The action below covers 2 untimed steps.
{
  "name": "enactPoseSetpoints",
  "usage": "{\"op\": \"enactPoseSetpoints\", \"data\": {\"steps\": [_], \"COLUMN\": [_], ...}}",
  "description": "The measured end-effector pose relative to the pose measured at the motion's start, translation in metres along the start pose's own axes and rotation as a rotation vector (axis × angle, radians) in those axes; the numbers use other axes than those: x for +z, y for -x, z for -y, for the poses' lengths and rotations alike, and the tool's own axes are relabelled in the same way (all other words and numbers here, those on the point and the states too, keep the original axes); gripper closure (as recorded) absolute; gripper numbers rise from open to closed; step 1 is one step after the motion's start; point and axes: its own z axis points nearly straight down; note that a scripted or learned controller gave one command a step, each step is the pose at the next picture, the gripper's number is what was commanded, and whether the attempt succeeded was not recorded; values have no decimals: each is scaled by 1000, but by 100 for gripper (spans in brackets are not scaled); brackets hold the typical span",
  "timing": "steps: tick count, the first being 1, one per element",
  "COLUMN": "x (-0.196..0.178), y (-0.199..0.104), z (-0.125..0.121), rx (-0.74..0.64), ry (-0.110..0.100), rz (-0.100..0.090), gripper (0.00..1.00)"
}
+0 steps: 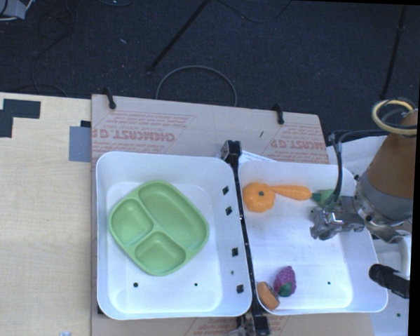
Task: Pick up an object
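Observation:
The right bin holds an orange round fruit at its back left. Beside it lies a carrot whose green top points right. A purple bunch of grapes sits near the front edge, with a small orange-and-tan piece just left of it in the front corner. My gripper hangs over the right part of this bin, just below the carrot's green top and well behind the grapes. Nothing shows in its grasp.
The left bin holds a green divided plate. A black divider runs between the two bins. The arm's grey and orange body covers the right bin's far right corner. Cardboard lies under both bins.

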Motion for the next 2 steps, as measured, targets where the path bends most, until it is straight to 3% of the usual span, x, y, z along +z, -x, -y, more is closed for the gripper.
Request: {"op": "enactPoseSetpoints", "data": {"steps": [2], "x": [17], "y": [-101], "z": [-24], "rx": [-3], "ry": [-3], "rz": [-2], "gripper": [100]}}
